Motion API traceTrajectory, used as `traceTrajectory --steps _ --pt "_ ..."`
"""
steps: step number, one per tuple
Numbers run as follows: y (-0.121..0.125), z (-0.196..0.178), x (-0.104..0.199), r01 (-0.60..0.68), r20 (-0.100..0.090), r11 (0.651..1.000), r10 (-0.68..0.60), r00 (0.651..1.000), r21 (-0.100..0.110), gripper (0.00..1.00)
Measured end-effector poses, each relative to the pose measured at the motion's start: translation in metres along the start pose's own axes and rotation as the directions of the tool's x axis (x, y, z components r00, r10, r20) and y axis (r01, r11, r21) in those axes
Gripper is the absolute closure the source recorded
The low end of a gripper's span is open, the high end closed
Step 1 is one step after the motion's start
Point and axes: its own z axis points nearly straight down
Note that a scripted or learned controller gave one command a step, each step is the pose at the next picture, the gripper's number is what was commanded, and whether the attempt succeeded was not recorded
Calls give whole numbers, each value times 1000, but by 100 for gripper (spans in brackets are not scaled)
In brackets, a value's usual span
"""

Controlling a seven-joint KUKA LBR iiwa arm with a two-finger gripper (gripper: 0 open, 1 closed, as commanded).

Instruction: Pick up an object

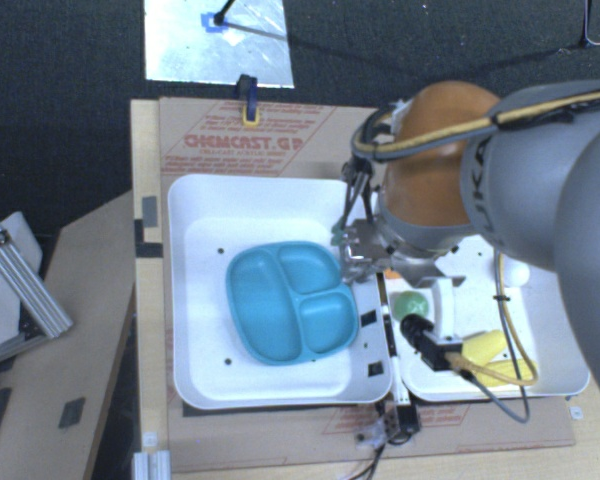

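A light blue divided plate lies flat in the left white bin. My gripper hangs over the plate's upper right corner, close to the wall between the two bins, with the grey and orange wrist hiding much of it. In the right bin, a green object peeks out beside the wrist. Toward the front of that bin a yellow object lies partly behind a cable.
The bulky arm covers most of the right bin. Both bins rest on a cardboard sheet on the bench. A silvery plate lies on the dark floor behind. An aluminium rail leans at the far left.
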Motion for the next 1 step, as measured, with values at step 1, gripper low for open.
traceTrajectory --steps 1 --pt "-4 11 14 -5 2 1000 5 1000 2 100"
